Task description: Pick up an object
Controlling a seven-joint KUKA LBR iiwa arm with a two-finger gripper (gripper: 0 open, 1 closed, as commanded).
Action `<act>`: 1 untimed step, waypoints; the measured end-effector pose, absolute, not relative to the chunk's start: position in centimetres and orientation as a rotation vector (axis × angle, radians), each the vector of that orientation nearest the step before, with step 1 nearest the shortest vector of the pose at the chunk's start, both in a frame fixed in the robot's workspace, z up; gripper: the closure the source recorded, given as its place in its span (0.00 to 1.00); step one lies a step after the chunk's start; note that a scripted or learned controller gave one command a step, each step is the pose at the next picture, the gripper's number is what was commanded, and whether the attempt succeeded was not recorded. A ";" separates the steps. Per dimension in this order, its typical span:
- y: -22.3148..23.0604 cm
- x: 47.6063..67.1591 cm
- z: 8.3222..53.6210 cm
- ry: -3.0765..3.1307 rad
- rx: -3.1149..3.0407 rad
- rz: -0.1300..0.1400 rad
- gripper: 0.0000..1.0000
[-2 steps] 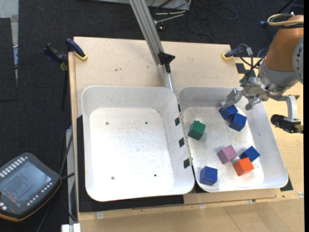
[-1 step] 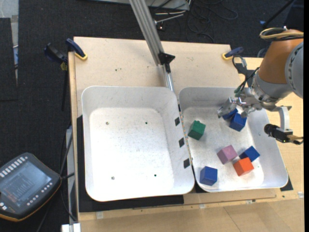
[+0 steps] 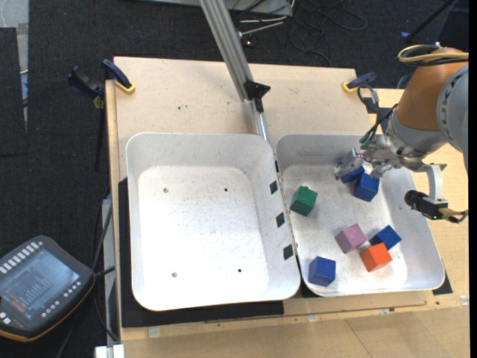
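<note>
Fingers [image 3: 356, 171] over blue cube [image 3: 367, 188] in rt bin [image 3: 425, 274], grip state unclear, cube partly hidden

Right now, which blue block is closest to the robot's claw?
The blue block at the back of the right bin, right under the gripper. The other two blue blocks sit near the front.

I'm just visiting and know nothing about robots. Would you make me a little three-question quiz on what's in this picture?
1. True or false: the green block lies in the left bin.
2. How many blue blocks lie in the right bin?
3. Which block touches the orange block? A) purple block B) green block C) a blue block

Key:
1. False; it is in the right bin.
2. Three: one under the gripper, one beside the orange block, one near the front.
3. C
</note>
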State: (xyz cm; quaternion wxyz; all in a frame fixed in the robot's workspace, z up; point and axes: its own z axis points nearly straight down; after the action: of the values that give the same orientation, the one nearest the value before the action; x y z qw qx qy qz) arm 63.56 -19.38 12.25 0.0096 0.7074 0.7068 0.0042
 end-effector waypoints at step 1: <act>-19.4 63.6 13.1 2.206 2.207 0.011 1.00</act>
State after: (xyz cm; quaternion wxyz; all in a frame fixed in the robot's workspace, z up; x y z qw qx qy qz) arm 63.57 -19.42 13.08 0.0107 0.7071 0.7070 0.0036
